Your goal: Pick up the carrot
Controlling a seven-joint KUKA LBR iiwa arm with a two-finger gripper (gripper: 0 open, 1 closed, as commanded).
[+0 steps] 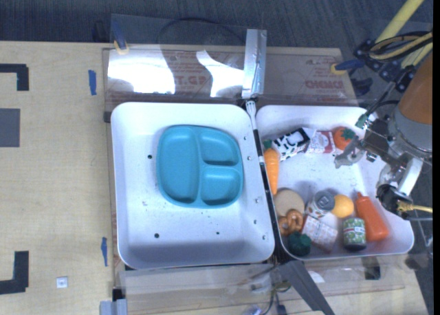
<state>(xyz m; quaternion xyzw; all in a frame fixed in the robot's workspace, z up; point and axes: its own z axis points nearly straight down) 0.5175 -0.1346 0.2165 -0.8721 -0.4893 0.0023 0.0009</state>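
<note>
Along the left wall of the right bin (395, 245), the carrot (272, 169) is seen lying lengthwise, its orange body pointing toward the near side and its top toward the far wall. It is touched by nothing from the arm. Just beyond its far end a black-and-white patterned toy (291, 142) is placed, and a red and white packet (328, 140) lies further right against the far wall. Near the carrot's lower end a round tan biscuit (289, 201) and a pretzel (290, 221) are found, with a small tin (323, 201), a yellow lemon (342, 205), an orange bottle (372, 216) and a green-labelled jar (355, 232) grouped toward the near right corner. The gripper (357, 147) is held over the right part of this bin, well apart from the carrot; whether its jaws are wide or narrow cannot be told. A blue divided plate (199, 166) is set in the middle of the left bin (134, 190).
</note>
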